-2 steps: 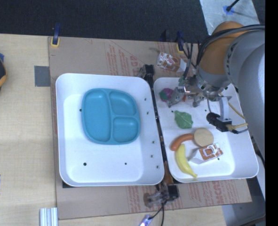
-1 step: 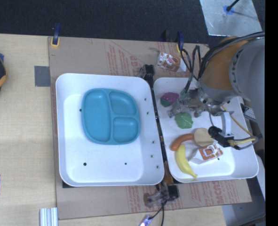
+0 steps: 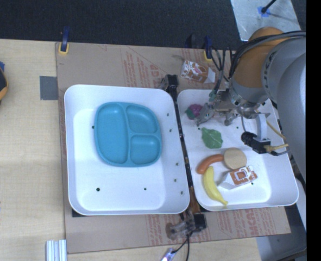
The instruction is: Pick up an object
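Blue plate (image 3: 128,133) in white left bin (image 3: 79,145); right bin (image 3: 274,192): yellow banana (image 3: 212,186), orange sausage (image 3: 209,162), green leaf (image 3: 212,138), purple item (image 3: 194,111).

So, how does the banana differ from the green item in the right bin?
The banana is yellow, long and curved; the green item is short and lumpy. The banana lies near the front edge of the right bin, while the green item lies nearer the gripper. Both rest loose on the bin floor.
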### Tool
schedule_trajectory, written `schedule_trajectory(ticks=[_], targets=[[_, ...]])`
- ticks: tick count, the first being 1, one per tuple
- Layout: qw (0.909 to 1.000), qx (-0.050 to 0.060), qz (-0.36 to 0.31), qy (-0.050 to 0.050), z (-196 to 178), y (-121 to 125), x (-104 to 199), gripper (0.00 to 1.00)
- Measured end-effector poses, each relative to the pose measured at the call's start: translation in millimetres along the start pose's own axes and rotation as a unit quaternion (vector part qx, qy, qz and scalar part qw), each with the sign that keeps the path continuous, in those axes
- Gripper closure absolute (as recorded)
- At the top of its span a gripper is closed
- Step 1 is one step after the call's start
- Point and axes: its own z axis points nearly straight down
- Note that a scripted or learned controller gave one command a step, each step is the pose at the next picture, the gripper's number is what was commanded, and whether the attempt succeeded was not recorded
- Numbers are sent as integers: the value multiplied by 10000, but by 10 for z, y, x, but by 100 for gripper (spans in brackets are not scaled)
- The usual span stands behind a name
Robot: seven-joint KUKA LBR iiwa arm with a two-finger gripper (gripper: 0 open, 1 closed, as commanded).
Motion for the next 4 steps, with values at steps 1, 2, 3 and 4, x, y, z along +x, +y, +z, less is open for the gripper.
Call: schedule_trajectory(ticks=[1,2,3,4], targets=[[9999,-136,25,-30,-21,-466,82,0],[9999,-128,15,-35,-125,-468,74,100],[9999,-126,11,-38,-124,-469,74,0],[9999,-149,18,-33,-28,-322,135,0]])
